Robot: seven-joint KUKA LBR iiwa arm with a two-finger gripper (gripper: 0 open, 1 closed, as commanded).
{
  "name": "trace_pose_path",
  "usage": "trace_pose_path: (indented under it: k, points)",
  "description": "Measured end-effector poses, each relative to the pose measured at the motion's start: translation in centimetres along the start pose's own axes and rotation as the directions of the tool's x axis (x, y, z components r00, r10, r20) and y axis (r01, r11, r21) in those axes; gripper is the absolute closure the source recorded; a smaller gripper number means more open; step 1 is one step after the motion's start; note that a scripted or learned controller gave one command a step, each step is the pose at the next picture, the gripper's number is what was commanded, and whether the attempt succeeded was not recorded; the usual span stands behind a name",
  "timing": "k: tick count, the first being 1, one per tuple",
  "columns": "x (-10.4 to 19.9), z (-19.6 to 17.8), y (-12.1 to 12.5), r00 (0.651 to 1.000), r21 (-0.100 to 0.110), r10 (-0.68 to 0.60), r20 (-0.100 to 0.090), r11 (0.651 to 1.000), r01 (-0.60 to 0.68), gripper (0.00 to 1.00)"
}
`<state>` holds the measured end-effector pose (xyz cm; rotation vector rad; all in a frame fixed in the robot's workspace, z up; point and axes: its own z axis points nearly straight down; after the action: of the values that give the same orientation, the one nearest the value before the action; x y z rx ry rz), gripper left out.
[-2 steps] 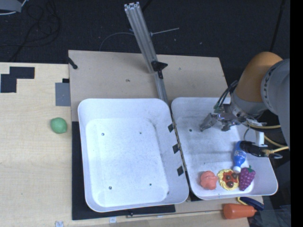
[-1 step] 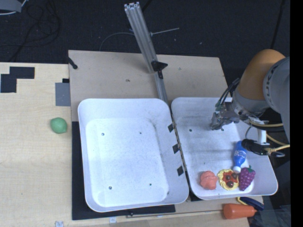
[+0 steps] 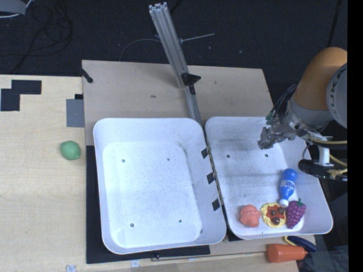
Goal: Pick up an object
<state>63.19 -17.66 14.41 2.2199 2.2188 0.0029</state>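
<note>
Surface (image 3: 45, 169): pale wood, bearing two white bins side by side.
Right bin (image 3: 244, 169): toys clustered in its near corner.
Pincer (image 3: 269, 140): above the right bin's far part, nothing seen held; how far open, cannot tell.
Bottle (image 3: 287, 185): blue and white, well apart from the pincer, nearer the camera.
Grapes (image 3: 295, 212): purple, just beside the bottle.
Green ball (image 3: 70, 150): on the surface, left of the bins.

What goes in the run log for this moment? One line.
gripper: above right bin, nothing held | blue bottle, purple grapes: bin's near corner
</note>
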Motion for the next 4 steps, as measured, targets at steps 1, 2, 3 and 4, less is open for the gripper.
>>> trace_pose_path:
  k: [1,2,3,4]
  points:
    - [-0.6,-6.1,-0.3,1.000,-0.001,0.001,0.000,1.000,-0.001,1.00]
    - [-0.7,-12.4,0.0,1.000,-0.002,0.000,0.000,1.000,0.000,1.00]
    - [3.9,-11.9,-2.0,1.000,0.003,-0.003,-0.002,1.000,0.003,1.00]
    - [9.8,-11.0,-2.6,1.000,0.004,-0.004,-0.002,1.000,0.004,1.00]
